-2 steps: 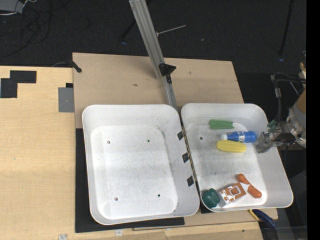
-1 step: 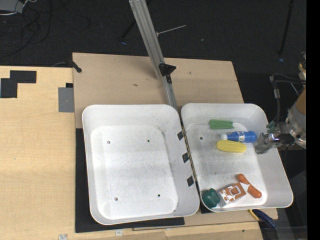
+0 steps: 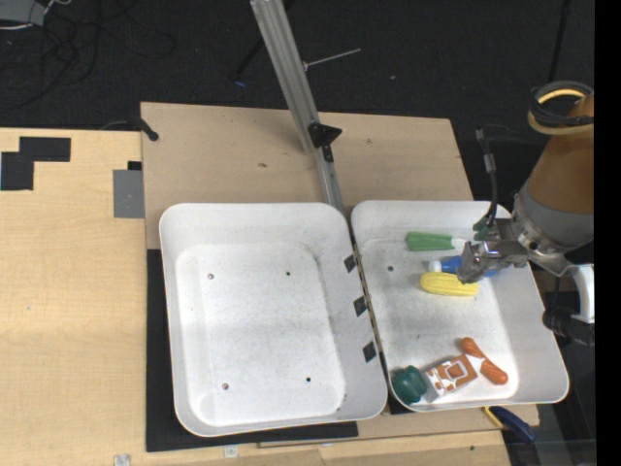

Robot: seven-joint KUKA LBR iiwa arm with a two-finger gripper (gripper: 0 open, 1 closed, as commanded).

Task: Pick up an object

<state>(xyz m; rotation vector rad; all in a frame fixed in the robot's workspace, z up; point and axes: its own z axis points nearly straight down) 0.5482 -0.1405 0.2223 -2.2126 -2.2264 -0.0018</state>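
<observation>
Claw (image 3: 473, 268) by yellow corn (image 3: 448, 283) (green obj (image 3: 428, 243) adj.)

A tan wooden bench (image 3: 233, 153) carries two shallow white bins side by side on a black mat (image 3: 155, 357). The right bin (image 3: 543, 377) lies under the gripper's fingers (image 3: 473, 261), its floor stretching below and left of them. The left bin (image 3: 184, 260) sits well left of the fingers, touching the right bin's edge.
</observation>
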